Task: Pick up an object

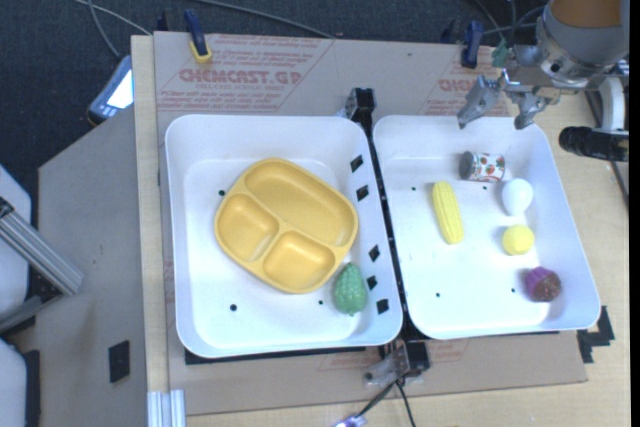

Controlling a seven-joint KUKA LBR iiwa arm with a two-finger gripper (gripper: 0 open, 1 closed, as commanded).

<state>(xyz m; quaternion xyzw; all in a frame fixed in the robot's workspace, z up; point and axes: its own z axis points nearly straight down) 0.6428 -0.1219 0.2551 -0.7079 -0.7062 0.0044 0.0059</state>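
Red "CHEMCAST GP" lettering (240, 79) marks the brown board under both white bins. Upper right, the two-finger gripper (500, 111) hangs open and empty above the right bin's (420, 300) far rim; a small patterned can (483, 166) lies just below, beside a yellow corn cob (447, 212).

From my station the feed looks evenly and brightly lit, light falling from overhead. The two white bins (380, 215) come through close to blown out, their floors nearly featureless. Inside those bins I see only faint, soft shadows: a pale one hugging the yellow tray (287, 224), slight ones under the small items to its right. The dark carpet (80, 15) above and left of the bins stays dim but readable. Focus is moderate; edges are a bit soft throughout, and lettering on the cardboard (240, 75) behind the bins is fuzzy.
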